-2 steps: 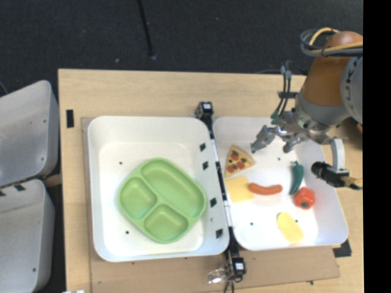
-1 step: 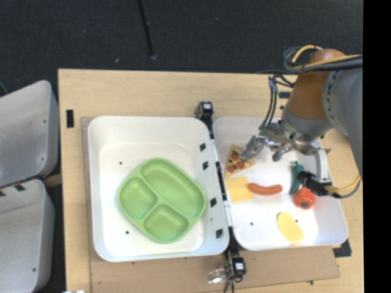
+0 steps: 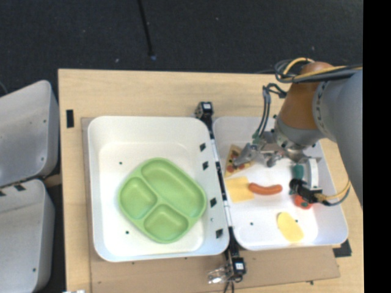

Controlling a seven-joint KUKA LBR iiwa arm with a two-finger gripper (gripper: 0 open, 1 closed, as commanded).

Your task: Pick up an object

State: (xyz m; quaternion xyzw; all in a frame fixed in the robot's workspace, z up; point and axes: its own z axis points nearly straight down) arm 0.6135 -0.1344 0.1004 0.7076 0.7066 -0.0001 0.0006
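Status, as I read it: nothing lifted yet.

- End effector (image 3: 264, 154): low in the right bin (image 3: 330, 224), near its back; I cannot tell its state.
- Candidates, all lying in the right bin: brown-red piece (image 3: 235, 158) just beside it, yellow slice (image 3: 239, 190), sausage (image 3: 265, 189), yellow lump (image 3: 289, 226).
- Left bin (image 3: 104, 237): green divided plate (image 3: 161, 199).
- Room: items sit close together; divider wall (image 3: 217, 182) hems the slice and piece. I judge the lump has the most room.
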